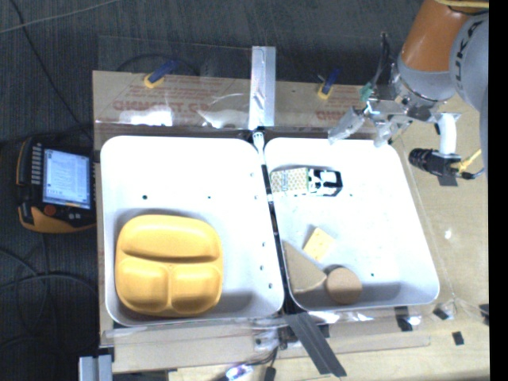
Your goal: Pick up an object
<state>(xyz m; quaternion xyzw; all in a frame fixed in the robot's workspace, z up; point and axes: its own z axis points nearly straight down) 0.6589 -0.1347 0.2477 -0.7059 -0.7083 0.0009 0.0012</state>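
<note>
Overhead light was bright and even. The two white bins (181, 153) were near blown out, with mild glare on their floors. Shadows were soft and short, pooling along the near wall of the right bin (397, 213). Surrounding dark carpet (48, 38) read dim. Focus was slightly soft throughout; fine detail was grainy.

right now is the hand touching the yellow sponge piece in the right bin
Apart. The camera view shows the hand up at the right bin's far rim, with bare white floor between it and the yellow sponge piece.

No legible text, label or number anywhere
</note>
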